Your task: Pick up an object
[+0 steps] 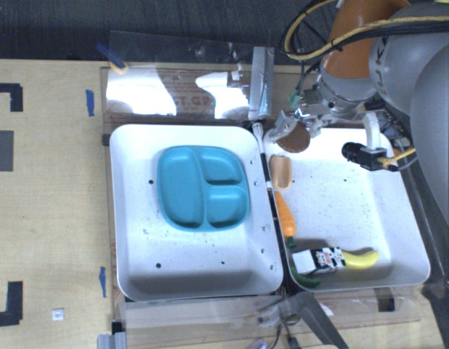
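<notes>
Bench (43, 195): you have pale wood at the far left, with black and blue tape marks on it; both bins sit to its right.
Left bin (137, 260): white and shallow; a blue divided plate (203, 187) lies flat in its middle, nothing else on it that you could lift easily.
Divider: the two bins touch along a near-vertical seam; three things hug the right side of it.
Tan piece (281, 171): small, upright-looking, at the top of the seam; it is the nearest candidate, just at 6 o'clock from the hand.
Carrot (285, 214): orange, long axis running 12 to 6 along the seam, directly below the tan piece.
Right bin (370, 195): its floor is mostly bare in the middle; a dark packet with a white label (319, 259) lies at the lower edge, and a banana (359, 259) just beside it, long axis 9 to 3.
Hand (293, 126): it hangs over the top-left corner of the right bin, with a brown rounded thing (295, 140) at its tip; you cannot tell from here how far it is parted, nor whether that brown thing is held.
Key relation: everything pickable lies from 6 to 5 o'clock of the hand; I judge the tan piece needs the shortest drop.
</notes>
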Tool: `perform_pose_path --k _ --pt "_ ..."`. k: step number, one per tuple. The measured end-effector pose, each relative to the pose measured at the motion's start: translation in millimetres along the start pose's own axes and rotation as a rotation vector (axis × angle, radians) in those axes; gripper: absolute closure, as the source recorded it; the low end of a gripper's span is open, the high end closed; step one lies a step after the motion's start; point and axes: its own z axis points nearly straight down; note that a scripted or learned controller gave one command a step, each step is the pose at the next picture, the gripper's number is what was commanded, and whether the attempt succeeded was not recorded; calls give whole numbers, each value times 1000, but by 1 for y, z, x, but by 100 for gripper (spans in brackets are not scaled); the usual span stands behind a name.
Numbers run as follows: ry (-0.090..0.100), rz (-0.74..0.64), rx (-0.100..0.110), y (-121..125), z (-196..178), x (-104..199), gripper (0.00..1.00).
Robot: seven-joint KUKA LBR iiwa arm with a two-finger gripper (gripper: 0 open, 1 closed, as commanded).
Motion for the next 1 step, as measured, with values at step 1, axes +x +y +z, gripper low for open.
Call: perform_pose_path --k 1 --pt "0 -191 12 -36 -35 38 100"
